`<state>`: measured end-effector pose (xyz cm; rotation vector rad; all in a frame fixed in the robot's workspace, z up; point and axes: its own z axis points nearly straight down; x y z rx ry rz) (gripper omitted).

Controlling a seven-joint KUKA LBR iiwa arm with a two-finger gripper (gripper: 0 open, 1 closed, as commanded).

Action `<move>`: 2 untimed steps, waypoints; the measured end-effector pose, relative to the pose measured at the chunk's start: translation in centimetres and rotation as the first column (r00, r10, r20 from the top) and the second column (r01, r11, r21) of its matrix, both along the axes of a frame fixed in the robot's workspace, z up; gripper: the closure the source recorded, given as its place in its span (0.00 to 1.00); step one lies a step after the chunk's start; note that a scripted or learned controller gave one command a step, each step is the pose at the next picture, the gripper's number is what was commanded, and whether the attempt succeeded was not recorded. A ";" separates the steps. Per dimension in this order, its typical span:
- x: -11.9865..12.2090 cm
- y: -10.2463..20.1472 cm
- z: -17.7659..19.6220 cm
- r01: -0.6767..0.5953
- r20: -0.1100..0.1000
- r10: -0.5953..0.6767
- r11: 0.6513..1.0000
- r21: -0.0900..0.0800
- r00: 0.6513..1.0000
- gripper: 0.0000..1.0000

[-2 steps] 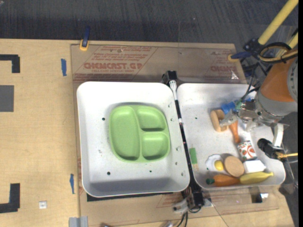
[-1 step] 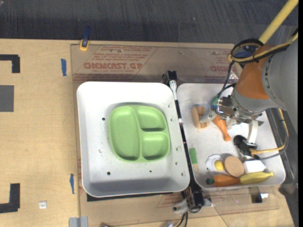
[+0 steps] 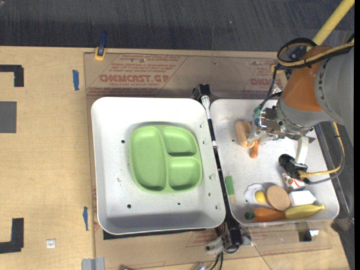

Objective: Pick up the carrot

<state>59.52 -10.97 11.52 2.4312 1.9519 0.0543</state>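
Observation:
The carrot (image 3: 269, 214), orange with a dark green end, lies along the front wall of the right bin (image 3: 225, 114), beside a banana. My gripper (image 3: 260, 133) hangs over the upper middle of that bin, well behind the carrot. A small orange piece (image 3: 253, 149) sits right at the gripper's lower left edge; whether it is held I cannot tell. A tan bread-like roll (image 3: 242, 132) lies just to the gripper's left.
Near the carrot lie a fried egg (image 3: 256, 195), a round tan disc (image 3: 277, 196), a white block (image 3: 302, 198) and a yellow banana (image 3: 304, 210). The left bin (image 3: 109, 122) holds a green divided plate (image 3: 147, 157).

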 end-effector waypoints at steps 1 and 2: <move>-0.4 -0.1 -0.6 0.000 -0.013 0.000 1.000 -0.001 1.000 0.00; 0.0 -2.1 -2.1 0.285 -0.022 -0.285 0.959 0.001 0.958 0.00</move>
